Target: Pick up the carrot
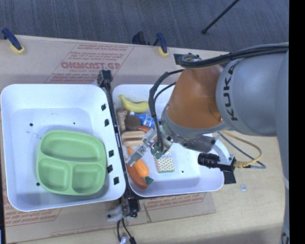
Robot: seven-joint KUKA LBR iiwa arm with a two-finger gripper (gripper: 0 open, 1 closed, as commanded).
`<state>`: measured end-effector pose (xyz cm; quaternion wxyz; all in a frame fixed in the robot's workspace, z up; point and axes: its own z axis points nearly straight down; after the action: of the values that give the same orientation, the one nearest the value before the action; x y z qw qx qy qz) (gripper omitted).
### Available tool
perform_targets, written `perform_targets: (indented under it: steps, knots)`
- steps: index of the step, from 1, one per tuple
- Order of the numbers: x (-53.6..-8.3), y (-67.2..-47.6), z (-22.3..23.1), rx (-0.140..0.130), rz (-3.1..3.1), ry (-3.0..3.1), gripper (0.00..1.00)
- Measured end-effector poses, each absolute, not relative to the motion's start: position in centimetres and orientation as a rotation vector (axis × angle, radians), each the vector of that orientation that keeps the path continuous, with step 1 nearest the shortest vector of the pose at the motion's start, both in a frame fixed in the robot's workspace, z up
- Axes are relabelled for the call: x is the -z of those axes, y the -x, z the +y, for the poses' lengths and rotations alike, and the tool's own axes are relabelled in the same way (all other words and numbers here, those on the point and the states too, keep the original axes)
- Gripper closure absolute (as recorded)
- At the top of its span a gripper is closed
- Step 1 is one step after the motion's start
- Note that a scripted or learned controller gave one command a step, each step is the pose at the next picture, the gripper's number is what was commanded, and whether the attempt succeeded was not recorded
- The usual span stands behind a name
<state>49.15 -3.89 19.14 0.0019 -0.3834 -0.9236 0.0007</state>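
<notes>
The carrot is orange with a green stub at its near end. It lies in the near left corner of the right bin, close to the divider. My gripper hangs low over the carrot's far end, just touching or almost touching it. The grey arm with its orange band covers the middle and right of that bin.
A banana, a brown item, a blue packet and a bun-like piece crowd the right bin's far left. A white patterned pad lies beside the carrot. The left bin holds a green divided plate.
</notes>
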Motion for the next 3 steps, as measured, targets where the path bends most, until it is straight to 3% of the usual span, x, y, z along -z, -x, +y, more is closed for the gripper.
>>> perform_targets:
  steps: [3]
  knots:
    - [-19.14, -49.15, -3.89, -0.002, -2.898, 1.203, 0.00]
